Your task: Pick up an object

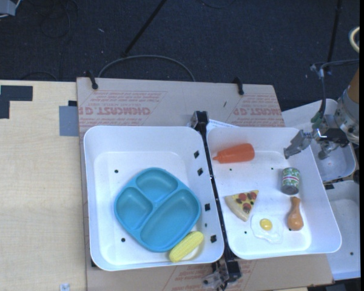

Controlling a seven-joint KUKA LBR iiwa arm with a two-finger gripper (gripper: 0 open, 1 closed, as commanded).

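Gripper (307, 139) hangs at the right bin's (327, 247) far right rim, and I cannot tell its state from this slant. My likeliest pick is the small can (290, 180) just near of it: green-banded, silvery top, upright. I'd worry about a finger clipping the bin wall on descent, or tipping the can onto the drumstick (295, 214) close beside it. An orange carrot (234, 153) lies further left.
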